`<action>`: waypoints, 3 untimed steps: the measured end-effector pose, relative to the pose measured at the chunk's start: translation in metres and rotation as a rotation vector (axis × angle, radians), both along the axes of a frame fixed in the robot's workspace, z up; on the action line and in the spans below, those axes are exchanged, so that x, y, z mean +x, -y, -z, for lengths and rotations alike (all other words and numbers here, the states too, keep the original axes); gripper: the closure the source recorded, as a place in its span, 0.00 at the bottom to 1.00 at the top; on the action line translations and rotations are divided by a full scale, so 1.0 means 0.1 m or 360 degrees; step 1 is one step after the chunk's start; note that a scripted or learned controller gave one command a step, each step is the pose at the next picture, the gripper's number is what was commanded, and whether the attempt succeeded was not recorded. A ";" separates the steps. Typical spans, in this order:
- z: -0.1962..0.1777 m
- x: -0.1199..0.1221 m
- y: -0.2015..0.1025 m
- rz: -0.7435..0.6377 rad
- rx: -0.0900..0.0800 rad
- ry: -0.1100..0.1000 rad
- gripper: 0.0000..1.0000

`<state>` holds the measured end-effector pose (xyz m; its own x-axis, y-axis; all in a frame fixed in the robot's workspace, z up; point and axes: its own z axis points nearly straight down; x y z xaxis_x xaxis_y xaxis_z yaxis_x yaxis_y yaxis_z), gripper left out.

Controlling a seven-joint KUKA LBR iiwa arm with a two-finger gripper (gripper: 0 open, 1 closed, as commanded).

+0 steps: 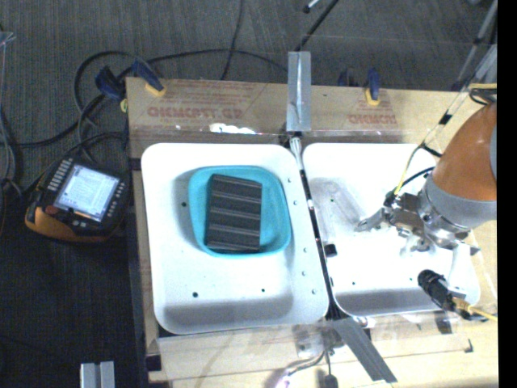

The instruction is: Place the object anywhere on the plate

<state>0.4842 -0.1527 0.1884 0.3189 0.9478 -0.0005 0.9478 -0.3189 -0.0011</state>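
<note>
A dark grey ribbed block [234, 212] lies flat on the blue plate [277, 217], which sits in the left bin [218, 297]. The block covers most of the plate's middle. My gripper [386, 220] hangs over the right bin [363, 285], near its right side, well apart from the plate and the block. The orange band of the arm [475, 158] shows above the grey wrist. I see nothing held at the gripper.
A faint, clear-looking shape [338, 200] lies on the right bin's floor, left of the gripper. A metal divider post [298, 95] stands behind the bins. A handheld control pendant [81, 196] and cables lie on the floor to the left.
</note>
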 end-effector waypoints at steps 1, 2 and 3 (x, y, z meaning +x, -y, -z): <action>-0.19 0.04 0.56 0.0006 -0.0002 -0.0001 0.00; 0.53 -0.01 -0.18 0.0033 0.0003 -0.0006 0.00; 0.15 -0.01 0.37 -0.0496 -0.0001 -0.0002 0.00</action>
